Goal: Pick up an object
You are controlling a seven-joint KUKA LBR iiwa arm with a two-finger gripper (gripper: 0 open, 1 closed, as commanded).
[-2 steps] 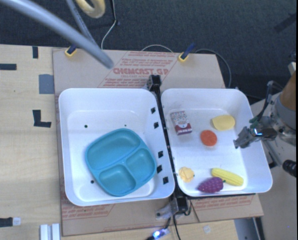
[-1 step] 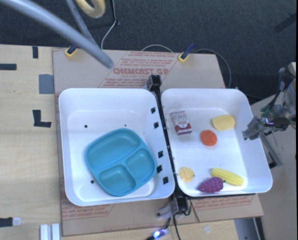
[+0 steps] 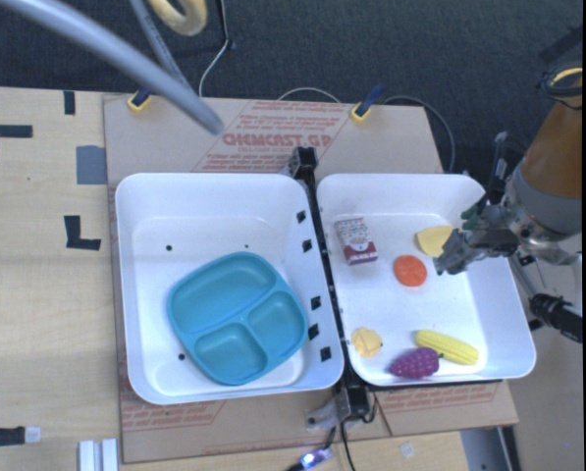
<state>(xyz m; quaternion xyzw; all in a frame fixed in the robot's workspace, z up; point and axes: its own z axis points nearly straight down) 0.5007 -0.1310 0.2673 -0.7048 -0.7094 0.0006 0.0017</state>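
The nearest candidate is the yellow wedge-shaped piece (image 3: 434,239), lying flat in the right bin (image 3: 489,361) toward its far right side, with a round orange-red fruit (image 3: 410,271) just beside it on the near left. The gripper (image 3: 456,253) hangs just right of the wedge, carrying nothing; how far it is spread I cannot tell. A good pick would centre over one item before descending. Further off lie a small red-and-white carton (image 3: 354,240), a corn cob (image 3: 447,345), purple grapes (image 3: 414,363) and a small yellow piece (image 3: 367,340). The left bin (image 3: 145,204) holds a blue divided tray (image 3: 237,316).
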